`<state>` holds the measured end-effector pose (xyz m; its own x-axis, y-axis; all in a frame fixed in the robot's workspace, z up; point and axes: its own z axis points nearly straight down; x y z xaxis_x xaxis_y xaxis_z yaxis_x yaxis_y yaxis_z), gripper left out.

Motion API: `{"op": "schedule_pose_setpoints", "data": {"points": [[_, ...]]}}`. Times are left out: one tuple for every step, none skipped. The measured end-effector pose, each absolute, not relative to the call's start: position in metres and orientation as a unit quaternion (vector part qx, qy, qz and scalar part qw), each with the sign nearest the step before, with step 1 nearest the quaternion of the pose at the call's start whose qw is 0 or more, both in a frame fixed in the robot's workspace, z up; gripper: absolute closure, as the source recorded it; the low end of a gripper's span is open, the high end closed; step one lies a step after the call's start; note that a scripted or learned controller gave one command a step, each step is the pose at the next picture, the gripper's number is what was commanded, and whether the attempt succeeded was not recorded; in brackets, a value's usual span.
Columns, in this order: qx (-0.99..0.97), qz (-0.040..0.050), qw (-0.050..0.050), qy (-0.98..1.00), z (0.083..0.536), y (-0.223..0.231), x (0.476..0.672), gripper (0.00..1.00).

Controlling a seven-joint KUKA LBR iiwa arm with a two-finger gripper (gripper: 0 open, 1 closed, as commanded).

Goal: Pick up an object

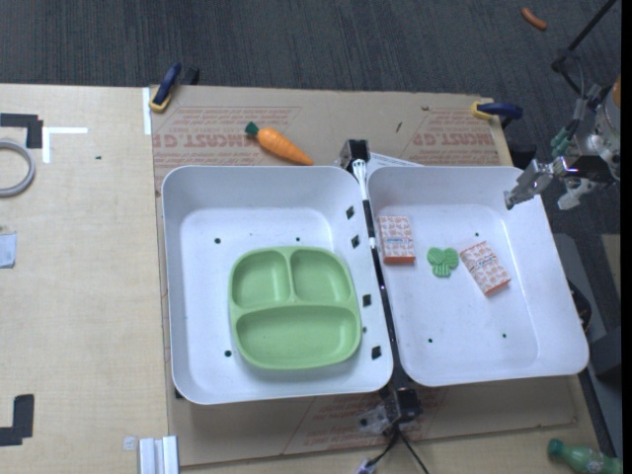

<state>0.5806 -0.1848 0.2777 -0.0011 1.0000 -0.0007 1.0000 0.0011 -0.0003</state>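
— Where's the arm at? I can just see the gripper (538, 188) hanging by the far right corner of the right bin (533, 344), out over the rim.

— Same here. It holds nothing, and whether the fingers are wide or narrow I cannot tell; they're small and blurred against the dark floor.

— So what would you go for?

— Everything loose lies in that right bin. There's a small box (397, 238) near the wall the bin shares with the left bin (188, 294), a second box (486, 268) nearer the bin's middle, lying askew, and a little green piece (442, 261) between the two.

— I'd take the second box. It's closest to the gripper and has bare floor around it.

— Agreed, but I'd say the wrist should turn so the fingers close across its short sides, since it sits at a slant. Come straight down, centred, and don't nudge the green piece beside it.

— And the first box?

— Too near the wall; a finger might catch there, I reckon.

— The green plate (294, 309) in the left bin?

— Broad and flat, hard to pinch, I'd guess. Leave it.

— Anything you can't make out?

— The green piece: flat or raised, I can't say. The arm itself is mostly cut off at the edge. There's a carrot (280, 144) on the desk behind the left bin, out of the way.
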Motion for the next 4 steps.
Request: {"op": "schedule_pose_setpoints", "data": {"points": [[0.653,-0.0002,0.000,0.758,0.162,-0.156,0.559,0.00],[0.538,0.0009,0.005,0.843,0.097,-0.169,0.563,0.00],[0.540,0.0011,0.010,0.842,0.108,-0.171,0.565,1.00],[0.685,-0.0005,0.000,0.728,0.241,-0.116,0.605,1.00]]}}
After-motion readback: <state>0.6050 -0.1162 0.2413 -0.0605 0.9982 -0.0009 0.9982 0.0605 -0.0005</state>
